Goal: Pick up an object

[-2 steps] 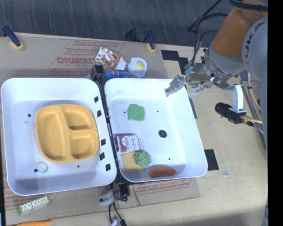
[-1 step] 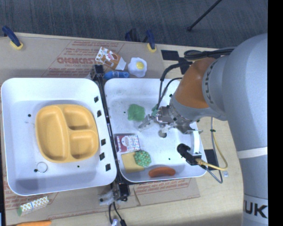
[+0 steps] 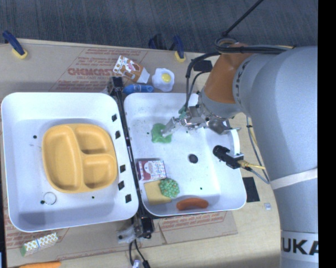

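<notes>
Your gripper [image 3: 169, 128] sits over the green object [image 3: 161, 133] in the right bin [image 3: 229, 191].

Left to right you see a yellow divided tray [image 3: 78, 155] in the left bin [image 3: 17, 116], red "CHEMCAST" print on the cardboard [image 3: 90, 71], a labelled packet [image 3: 150, 170] too small to read, a green ball [image 3: 169, 188], an orange sausage [image 3: 192, 204], and "UKA" on the arm [image 3: 300, 244]. You cannot tell whether the fingers are spread or pinching.
</notes>
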`<act>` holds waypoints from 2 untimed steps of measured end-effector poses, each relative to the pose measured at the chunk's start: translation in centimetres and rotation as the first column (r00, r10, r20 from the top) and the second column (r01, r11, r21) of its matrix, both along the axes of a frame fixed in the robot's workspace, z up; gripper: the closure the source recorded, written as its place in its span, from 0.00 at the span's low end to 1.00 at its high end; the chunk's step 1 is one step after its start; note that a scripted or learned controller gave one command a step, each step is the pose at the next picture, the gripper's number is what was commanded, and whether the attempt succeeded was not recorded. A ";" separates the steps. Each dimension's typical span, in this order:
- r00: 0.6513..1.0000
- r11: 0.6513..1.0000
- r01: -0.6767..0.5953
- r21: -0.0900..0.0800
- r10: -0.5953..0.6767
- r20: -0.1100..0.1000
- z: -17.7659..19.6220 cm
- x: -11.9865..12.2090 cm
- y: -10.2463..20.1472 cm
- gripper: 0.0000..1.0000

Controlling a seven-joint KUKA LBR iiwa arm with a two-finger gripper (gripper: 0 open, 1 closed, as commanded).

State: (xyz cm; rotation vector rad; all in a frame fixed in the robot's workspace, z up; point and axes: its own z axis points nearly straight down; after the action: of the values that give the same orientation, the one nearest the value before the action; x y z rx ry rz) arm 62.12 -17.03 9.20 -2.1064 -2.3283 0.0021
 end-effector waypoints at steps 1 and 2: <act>0.890 0.890 0.456 0.000 -0.456 -0.004 -0.1 -3.3 5.5 0.00; 0.873 0.873 0.487 0.000 -0.487 -0.002 0.0 3.5 5.9 0.00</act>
State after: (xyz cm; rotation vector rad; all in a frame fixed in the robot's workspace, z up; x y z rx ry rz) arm 65.64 -11.16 9.17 -2.6228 -1.7227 0.0029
